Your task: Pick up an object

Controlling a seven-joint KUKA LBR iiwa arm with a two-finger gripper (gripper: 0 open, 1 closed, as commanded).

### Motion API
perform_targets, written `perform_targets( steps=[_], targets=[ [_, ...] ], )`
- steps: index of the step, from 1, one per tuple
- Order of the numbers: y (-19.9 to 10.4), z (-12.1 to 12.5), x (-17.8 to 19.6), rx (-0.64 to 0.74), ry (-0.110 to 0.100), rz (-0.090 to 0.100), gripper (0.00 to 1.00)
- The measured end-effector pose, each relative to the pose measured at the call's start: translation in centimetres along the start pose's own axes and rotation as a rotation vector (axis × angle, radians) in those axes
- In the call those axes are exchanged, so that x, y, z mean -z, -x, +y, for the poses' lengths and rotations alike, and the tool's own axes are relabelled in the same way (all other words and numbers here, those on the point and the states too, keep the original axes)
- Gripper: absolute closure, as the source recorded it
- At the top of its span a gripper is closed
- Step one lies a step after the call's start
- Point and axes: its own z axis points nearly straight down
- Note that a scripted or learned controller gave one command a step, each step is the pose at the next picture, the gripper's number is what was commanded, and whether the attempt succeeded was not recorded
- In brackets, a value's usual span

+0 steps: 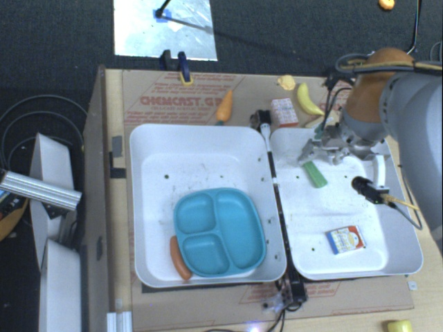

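Green stick (315, 173) lying flat in the right bin (387, 254), upper left part, just below the hand (324, 151). Hand low over it, whether apart or together cannot be told. Approach step, seemingly; next: settle astride the stick, close, lift.

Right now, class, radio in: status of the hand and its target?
Hand low over right bin. Green block just below it, not gripped. Small carton lies apart.
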Motion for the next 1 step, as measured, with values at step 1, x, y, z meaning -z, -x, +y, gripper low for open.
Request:
perform_targets(
  steps=[1],
  targets=[
    [0.01, -0.17, 1.04, 0.001, -0.002, 0.0, 1.0]
  ],
)
